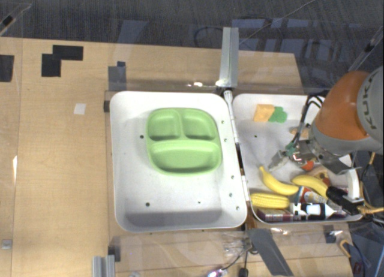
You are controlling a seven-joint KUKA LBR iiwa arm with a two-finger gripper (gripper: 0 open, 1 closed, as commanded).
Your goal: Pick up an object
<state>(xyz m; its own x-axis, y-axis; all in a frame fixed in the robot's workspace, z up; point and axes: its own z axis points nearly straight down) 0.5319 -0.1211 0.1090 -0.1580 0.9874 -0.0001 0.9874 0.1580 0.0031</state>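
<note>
Two metal fingers of the gripper [287, 157] reach down into the right bin [264, 144]; I cannot tell how wide they stand. Just near and right of them lie three bananas [277, 181], a marker [300, 211] along the near wall, its writing unreadable. An orange-and-green sponge [269, 114] sits far. The left bin [129, 162] carries a green divided plate [182, 139].

Two white bins [126, 150], one green tray [182, 139], three bananas [277, 183], one orange block [263, 113], one marker [309, 211].
</note>
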